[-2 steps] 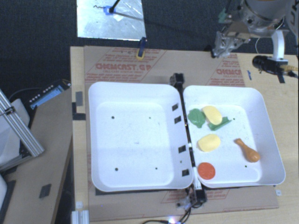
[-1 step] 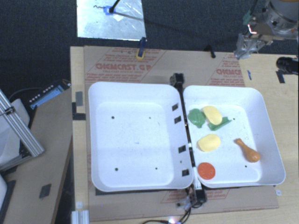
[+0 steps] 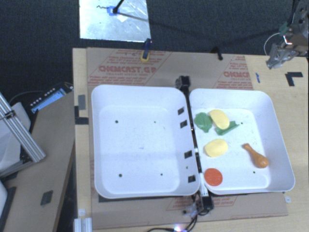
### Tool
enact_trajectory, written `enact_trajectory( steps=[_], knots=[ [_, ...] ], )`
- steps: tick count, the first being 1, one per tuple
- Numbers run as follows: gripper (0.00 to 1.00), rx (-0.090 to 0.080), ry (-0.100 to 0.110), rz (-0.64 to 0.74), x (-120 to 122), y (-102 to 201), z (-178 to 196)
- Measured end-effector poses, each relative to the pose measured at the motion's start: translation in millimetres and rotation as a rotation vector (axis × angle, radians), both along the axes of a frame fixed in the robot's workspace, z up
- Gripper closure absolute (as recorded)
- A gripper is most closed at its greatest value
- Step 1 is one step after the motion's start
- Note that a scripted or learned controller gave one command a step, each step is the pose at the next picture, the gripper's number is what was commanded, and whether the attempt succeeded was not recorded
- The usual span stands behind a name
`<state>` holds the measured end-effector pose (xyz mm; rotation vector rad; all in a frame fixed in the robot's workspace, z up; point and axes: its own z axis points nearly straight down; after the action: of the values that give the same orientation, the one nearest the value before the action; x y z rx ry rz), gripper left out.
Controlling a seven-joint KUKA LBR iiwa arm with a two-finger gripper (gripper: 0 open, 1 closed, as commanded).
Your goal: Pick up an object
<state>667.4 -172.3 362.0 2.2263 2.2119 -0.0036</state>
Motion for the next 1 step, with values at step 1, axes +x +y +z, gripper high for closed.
enact_trajectory(
  steps=[1],
  knots=[
    [1.00, 0.001, -0.004, 0.005, 1.1, -36.3, 5.5]
  ],
)
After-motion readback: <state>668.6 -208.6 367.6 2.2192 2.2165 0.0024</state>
